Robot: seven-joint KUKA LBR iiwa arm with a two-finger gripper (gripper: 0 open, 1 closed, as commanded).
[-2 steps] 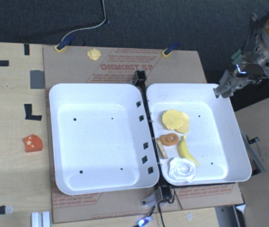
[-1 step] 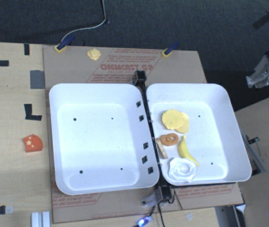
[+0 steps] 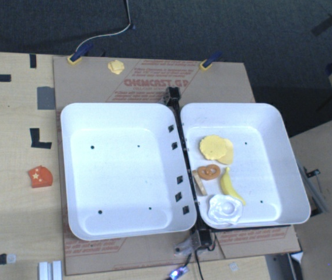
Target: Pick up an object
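Presently, stock as it lies:

1. Right bin [image 3: 282, 133]. It holds every candidate for the pick, bunched against the inner wall by the divider, which probably leaves more room for a reach on their open side.
 - Yellow flat disc [image 3: 216, 149], lying flat, uppermost in the group and slightly apart from the rest. Judged the easiest to take.
 - Brown pretzel-shaped piece [image 3: 208, 171], just below the disc.
 - Tan stick [image 3: 199, 184], close to the inner wall and touching or nearly touching the pretzel piece. The wall would likely hinder a grasp.
 - Toy banana [image 3: 230, 186], lying at a slant with its lower end against the white piece.
 - White crumpled piece [image 3: 224, 209], nearest the front rim and hard to tell from the bin floor.
2. Left bin [image 3: 72, 156]. It stands beside the right one and shares the middle seam.
3. Cardboard sheet [image 3: 154, 80] under both bins, pinned at its far edge by two clamps [image 3: 78, 54], seemingly to stop the bins shifting.
4. Strays outside the bins: a yellow scrap [image 3: 116, 67] on the cardboard and a red-orange piece [image 3: 41, 177] on the wooden bench [image 3: 8, 144].
5. Claw: whether it is apart or together cannot be told. Nothing is lifted, so the pick is not yet done.
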